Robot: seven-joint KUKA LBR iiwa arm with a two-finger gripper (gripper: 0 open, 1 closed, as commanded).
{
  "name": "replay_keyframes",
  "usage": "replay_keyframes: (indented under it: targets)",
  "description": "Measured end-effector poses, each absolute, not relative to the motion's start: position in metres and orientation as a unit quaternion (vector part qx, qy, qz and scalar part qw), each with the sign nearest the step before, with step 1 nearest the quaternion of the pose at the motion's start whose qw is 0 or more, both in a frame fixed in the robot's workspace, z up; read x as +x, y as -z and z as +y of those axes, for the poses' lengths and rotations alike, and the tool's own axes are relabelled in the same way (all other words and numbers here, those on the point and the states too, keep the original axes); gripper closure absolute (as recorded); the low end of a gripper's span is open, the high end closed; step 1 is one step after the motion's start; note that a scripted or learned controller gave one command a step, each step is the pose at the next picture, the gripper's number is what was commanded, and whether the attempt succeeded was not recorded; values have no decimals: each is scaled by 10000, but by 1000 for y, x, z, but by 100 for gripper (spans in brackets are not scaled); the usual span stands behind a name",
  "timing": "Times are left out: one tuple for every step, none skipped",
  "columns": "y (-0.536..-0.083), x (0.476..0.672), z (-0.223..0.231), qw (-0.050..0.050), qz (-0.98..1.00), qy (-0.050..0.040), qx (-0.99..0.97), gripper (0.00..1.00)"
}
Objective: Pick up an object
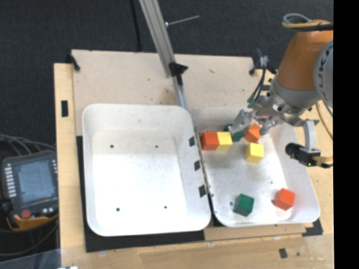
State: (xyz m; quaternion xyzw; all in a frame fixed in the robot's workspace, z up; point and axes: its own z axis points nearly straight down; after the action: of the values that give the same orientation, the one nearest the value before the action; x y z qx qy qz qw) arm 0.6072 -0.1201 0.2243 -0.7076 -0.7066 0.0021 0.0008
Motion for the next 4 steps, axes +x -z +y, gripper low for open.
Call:
replay_keyframes:
  targets:
    - [-181, 606, -116, 11, -7061, -19, -7081, 0]
    - [-120, 605, -124, 11, -7065, -19, -7077, 0]
    - [-135, 607, -125, -20, -7043, 12, -7099, 100]
    - [-193, 618, -129, -35, -7079, 19, -7063, 100]
